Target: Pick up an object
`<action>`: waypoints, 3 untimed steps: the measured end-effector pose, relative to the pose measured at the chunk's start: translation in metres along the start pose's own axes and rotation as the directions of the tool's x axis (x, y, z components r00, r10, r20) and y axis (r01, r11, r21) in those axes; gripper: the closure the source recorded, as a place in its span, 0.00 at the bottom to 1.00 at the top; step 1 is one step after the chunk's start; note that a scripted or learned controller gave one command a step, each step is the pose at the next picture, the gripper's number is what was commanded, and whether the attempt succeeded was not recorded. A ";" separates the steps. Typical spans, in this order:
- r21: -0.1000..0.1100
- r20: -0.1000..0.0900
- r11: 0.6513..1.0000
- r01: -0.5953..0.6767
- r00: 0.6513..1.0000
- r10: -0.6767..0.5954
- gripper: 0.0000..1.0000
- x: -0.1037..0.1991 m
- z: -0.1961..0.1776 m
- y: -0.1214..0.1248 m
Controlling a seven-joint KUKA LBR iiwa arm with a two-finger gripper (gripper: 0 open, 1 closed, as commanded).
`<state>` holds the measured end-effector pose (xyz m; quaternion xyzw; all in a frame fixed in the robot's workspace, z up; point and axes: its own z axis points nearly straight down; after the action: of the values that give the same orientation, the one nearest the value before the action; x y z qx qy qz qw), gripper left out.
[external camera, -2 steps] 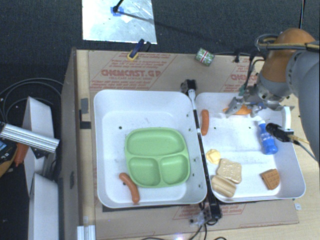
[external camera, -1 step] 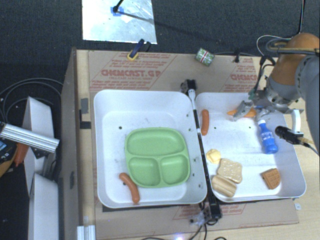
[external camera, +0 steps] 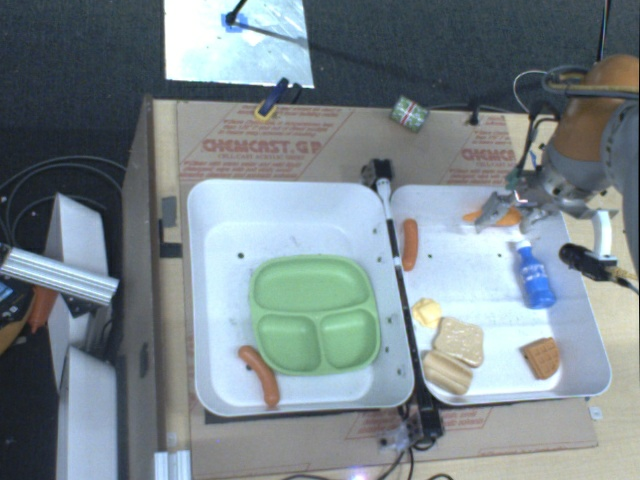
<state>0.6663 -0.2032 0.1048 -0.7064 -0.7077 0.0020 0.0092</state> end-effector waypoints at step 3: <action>0.003 0.005 1.000 -0.005 1.000 0.005 1.00 0.007 0.003 0.001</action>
<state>0.6677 -0.1962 0.1023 -0.7080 -0.7062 0.0047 0.0085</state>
